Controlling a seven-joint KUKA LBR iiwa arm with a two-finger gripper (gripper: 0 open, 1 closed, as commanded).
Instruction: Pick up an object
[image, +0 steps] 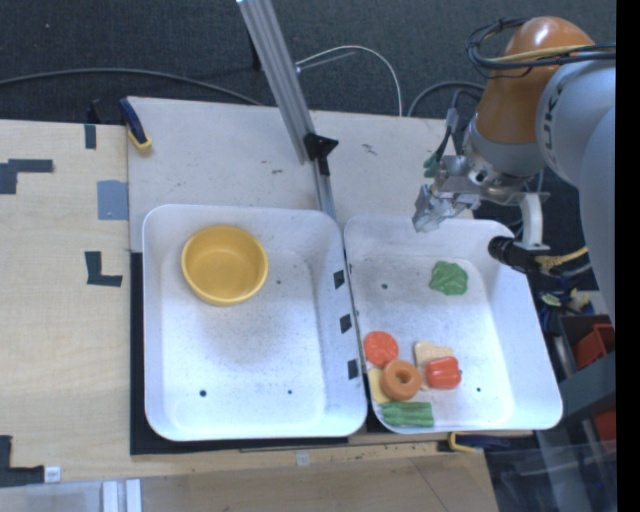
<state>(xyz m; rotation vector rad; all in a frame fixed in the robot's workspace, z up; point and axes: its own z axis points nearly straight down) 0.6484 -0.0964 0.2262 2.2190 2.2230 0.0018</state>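
My gripper hangs over the far edge of the right bin, with nothing seen between its tips. Below and to its right, a green leafy toy lies alone on the bin floor. At the near left of that bin sits a cluster: a red-orange round piece, a brown ring donut, a red pepper-like piece, a pale slice and a green piece. A yellow bowl stands in the left bin.
A slanted metal post rises behind the bins and ends at a black clamp. A blue and yellow clip lies at the bench's far left. Cables run at the back right.
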